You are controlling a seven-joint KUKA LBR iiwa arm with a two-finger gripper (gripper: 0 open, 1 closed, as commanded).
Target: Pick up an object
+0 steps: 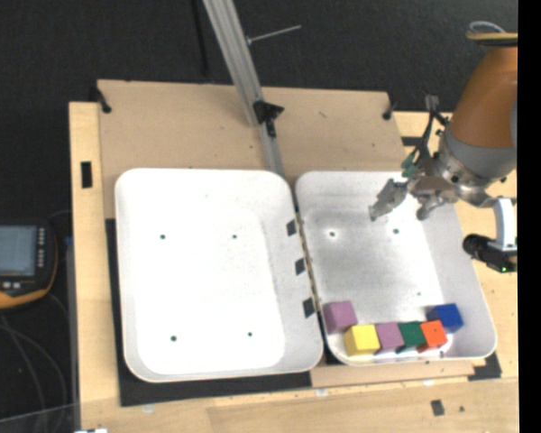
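Observation:
Several small blocks lie along the near edge of the right bin [451, 242]: a purple block [340, 314], a yellow block [362, 339], a second purple block [389, 335], a green block [410, 335], an orange block [432, 334] and a blue block [446, 317]. My gripper [404, 202] hangs over the far part of the right bin, well away from the blocks. Its two fingers are spread apart with nothing between them.
The left bin [207, 269] sits beside the right one, joined by dark clips along the shared edge. A slanted metal rail [239, 57] runs down to the bins' far junction. A handheld pendant [13, 258] lies off the bench at the left.

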